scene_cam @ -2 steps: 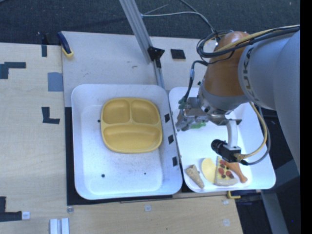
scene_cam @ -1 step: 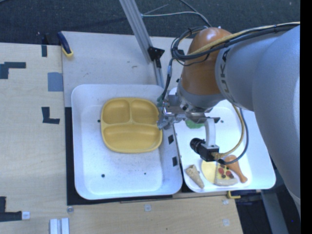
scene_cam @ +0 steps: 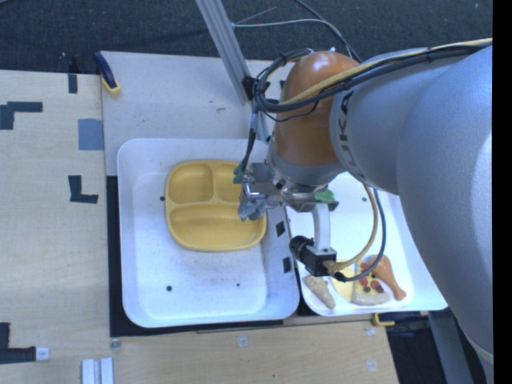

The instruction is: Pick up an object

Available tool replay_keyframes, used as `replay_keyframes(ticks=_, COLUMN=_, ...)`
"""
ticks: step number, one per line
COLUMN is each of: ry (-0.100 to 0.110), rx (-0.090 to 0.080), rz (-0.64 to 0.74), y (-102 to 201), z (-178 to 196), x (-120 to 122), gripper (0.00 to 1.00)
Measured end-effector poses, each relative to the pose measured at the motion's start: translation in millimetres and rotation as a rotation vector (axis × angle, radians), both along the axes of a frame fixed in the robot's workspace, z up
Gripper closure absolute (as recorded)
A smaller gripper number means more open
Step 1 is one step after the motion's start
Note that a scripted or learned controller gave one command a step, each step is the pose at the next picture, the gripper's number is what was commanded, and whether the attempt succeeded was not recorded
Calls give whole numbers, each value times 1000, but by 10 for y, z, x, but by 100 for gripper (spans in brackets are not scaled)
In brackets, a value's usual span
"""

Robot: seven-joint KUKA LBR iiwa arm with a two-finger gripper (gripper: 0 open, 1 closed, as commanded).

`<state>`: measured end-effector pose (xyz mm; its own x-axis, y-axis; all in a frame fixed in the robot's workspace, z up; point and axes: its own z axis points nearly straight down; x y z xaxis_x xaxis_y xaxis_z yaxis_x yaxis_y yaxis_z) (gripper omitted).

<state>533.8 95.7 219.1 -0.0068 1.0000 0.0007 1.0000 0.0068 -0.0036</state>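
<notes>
A yellow divided plate (scene_cam: 204, 206) lies in the left white bin (scene_cam: 152, 294), toward its back right. My gripper (scene_cam: 251, 201) hangs under the orange wrist band (scene_cam: 308, 110), right at the plate's right rim, low over it. The arm's grey body covers much of the right bin (scene_cam: 428, 294). At that bin's front lie toy foods: a pizza slice (scene_cam: 322, 291), a drumstick (scene_cam: 388, 277) and a round piece with red dots (scene_cam: 368, 292).
The ridge between the two bins (scene_cam: 284, 294) runs just right of my gripper. A slanted metal pole (scene_cam: 220, 22) and cables (scene_cam: 272, 10) rise behind the bins. A blue and yellow clamp (scene_cam: 107, 74) sits at the bench's back left.
</notes>
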Motion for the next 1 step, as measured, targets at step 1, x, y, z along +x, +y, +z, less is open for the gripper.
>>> replay_keyframes(ticks=1, ry=0, rx=-1, rz=-3, y=-24, z=-2, x=7, gripper=0)
